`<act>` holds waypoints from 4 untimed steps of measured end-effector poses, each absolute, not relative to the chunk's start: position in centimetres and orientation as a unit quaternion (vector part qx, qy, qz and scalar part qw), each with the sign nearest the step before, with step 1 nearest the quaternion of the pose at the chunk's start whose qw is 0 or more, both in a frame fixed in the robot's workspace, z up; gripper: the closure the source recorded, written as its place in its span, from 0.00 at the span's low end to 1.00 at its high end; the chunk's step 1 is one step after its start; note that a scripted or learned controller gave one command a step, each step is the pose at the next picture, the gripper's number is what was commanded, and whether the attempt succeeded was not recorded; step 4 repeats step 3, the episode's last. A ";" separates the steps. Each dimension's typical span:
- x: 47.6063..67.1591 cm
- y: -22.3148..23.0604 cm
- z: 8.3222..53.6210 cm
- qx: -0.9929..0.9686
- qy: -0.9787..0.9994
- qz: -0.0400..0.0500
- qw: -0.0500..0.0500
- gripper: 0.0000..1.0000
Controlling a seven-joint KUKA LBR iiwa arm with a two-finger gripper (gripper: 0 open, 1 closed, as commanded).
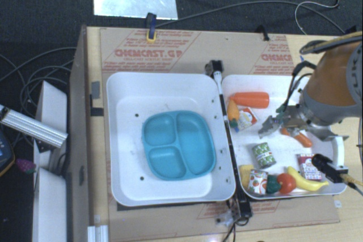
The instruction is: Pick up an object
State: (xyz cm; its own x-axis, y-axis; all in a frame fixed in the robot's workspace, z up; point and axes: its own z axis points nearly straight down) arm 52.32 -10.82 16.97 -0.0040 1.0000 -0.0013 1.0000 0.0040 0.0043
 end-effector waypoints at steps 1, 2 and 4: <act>51.7 -8.9 8.4 0.706 0.708 0.001 0.001 0.00; 51.7 -8.9 9.5 0.706 0.709 0.001 0.001 1.00; 55.1 -0.3 18.5 0.705 0.709 0.002 0.001 1.00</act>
